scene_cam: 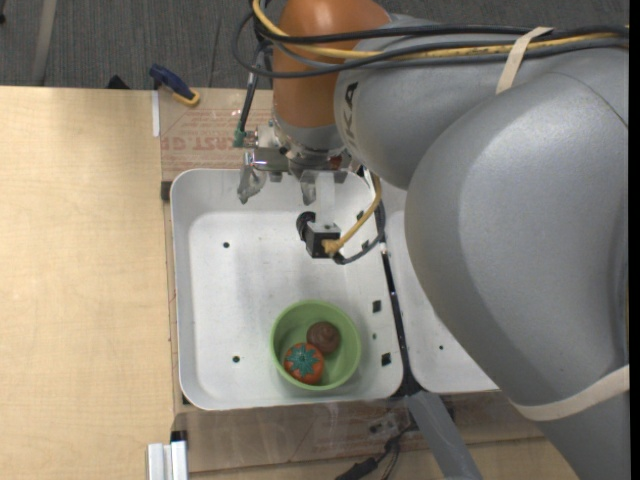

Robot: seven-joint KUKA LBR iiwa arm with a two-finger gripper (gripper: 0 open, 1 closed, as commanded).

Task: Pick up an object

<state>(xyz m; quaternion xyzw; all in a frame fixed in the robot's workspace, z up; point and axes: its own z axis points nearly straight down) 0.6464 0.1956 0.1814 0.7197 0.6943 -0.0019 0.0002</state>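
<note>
Gripper (275,186) hanging over far edge of left bin (200,298), beneath orange band (315,48) of grey arm (500,198). Claw fingers apart, nothing between them. Green bowl (292,320) sitting near bin's near edge, toward its right side. Inside bowl: red-orange tomato-like object (303,362) and brown round object (323,336), touching. Blue-and-yellow clamp (173,84) lying beyond bench's far edge. Well apart: gripper and bowl.
</note>
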